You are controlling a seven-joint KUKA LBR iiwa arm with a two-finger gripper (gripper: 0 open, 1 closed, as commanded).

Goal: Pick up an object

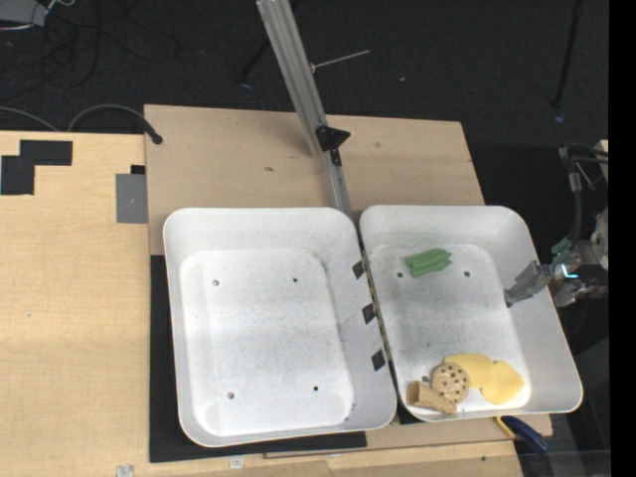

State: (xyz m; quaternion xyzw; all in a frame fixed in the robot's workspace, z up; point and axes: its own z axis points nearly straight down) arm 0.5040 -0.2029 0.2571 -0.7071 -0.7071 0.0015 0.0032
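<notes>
A: Camera view, item one: two white bins side by side on the surface [248, 157]. Contents?

B: Left bin [260, 326]: bare floor, a few small dark dots. Right bin [467, 306]: one green piece [428, 262] near the far wall, lying flat, well apart from the rest. Near corner: a yellow round piece [494, 378], a brown perforated disc [449, 378] touching its left side, and a tan scrap [429, 397] just beside the disc.

A: Item two, the arm?

B: Gripper [525, 284] at the right bin's right rim, dark tip over the wall, well apart from the green piece and from the yellow group. Nothing is seen between the jaws. Whether they stand open or closed cannot be told; the tip is too small and dark.

A: Other entries?

B: A grey metal rail [298, 82] slants from the far edge down to the gap between the bins. Black clips [366, 313] sit along that gap. Cables [99, 117] lie on the dark floor beyond the surface.
</notes>
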